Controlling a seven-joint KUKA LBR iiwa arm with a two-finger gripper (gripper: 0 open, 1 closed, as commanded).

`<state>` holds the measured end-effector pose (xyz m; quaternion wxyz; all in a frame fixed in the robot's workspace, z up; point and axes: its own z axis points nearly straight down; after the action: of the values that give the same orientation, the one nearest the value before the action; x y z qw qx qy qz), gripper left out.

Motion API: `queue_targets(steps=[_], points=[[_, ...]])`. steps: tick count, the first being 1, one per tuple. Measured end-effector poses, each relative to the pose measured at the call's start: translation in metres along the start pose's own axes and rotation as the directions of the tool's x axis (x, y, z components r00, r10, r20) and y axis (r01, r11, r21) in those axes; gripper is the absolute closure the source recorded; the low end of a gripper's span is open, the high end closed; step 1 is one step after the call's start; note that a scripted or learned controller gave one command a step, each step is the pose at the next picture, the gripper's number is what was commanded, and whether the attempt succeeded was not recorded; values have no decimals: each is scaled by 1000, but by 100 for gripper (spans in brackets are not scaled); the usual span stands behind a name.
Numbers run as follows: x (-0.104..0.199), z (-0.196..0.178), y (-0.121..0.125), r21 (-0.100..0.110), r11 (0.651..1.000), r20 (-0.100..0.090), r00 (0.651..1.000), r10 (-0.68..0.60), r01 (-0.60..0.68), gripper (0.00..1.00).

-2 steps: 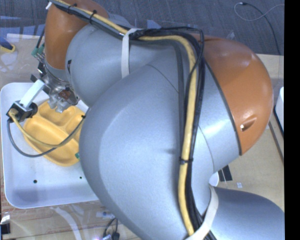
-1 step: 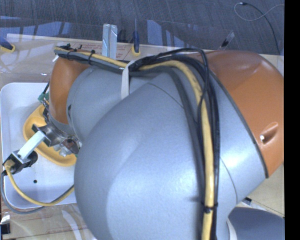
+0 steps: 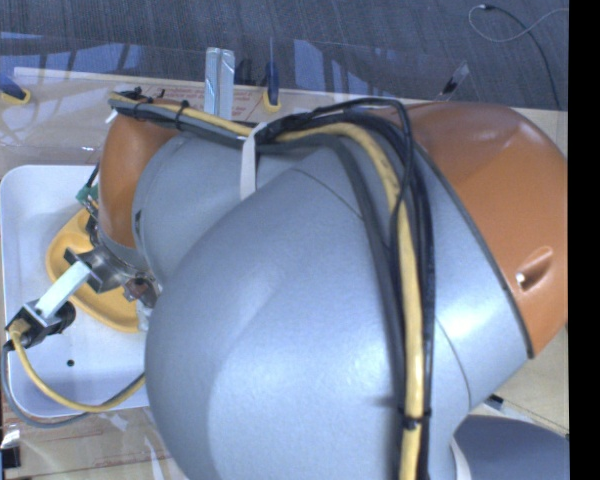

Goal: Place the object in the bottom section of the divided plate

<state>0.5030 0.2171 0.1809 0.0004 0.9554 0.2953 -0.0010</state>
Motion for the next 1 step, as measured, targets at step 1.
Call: queue_targets(steps=[1], points=[[13, -16, 113, 1, 982, 0, 982, -188, 188, 0]])
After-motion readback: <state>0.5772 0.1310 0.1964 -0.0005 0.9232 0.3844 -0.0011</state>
